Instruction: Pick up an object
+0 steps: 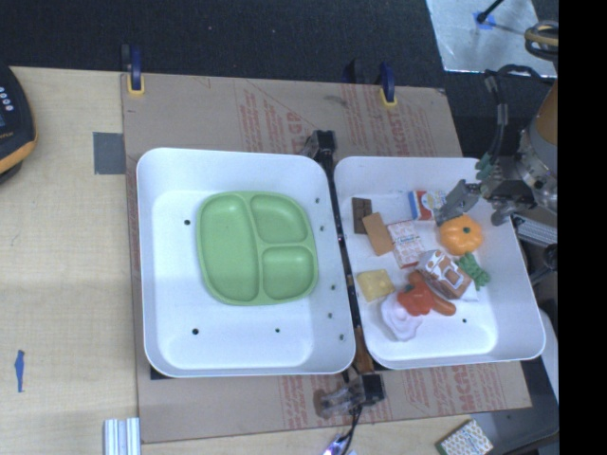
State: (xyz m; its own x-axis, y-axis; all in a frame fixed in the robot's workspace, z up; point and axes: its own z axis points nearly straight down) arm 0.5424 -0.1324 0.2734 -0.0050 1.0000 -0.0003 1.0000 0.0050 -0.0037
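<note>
the objects to pick from lie heaped in the right bin (531, 335), mostly in its middle and near half. an orange pumpkin-like toy (460, 235) sits toward the bin's right side, with a green leafy piece (475, 275) just below it. beside that is a small patterned packet (447, 275), and touching its near side a red toy (417, 300) resting on a white piece (400, 322). a yellow block (375, 284) lies to the left of these, a tan block (377, 233) and a dark brown bar (360, 213) further back, and a white-and-red box (406, 245) between the tan block and the pumpkin. a small blue, white and red packet (420, 204) lies near the far wall.

the tool (469, 200) hangs over the right bin's far right part, just above the pumpkin toy in the view; whether it is released or clenched i cannot tell, and nothing shows between its tips.

the left bin (156, 254) holds a green divided plate (257, 246) in its centre. both bins rest on a brown cardboard sheet (237, 112) on the tabletop (57, 282), clamped at the far edge by two blue clamps (134, 68).
</note>
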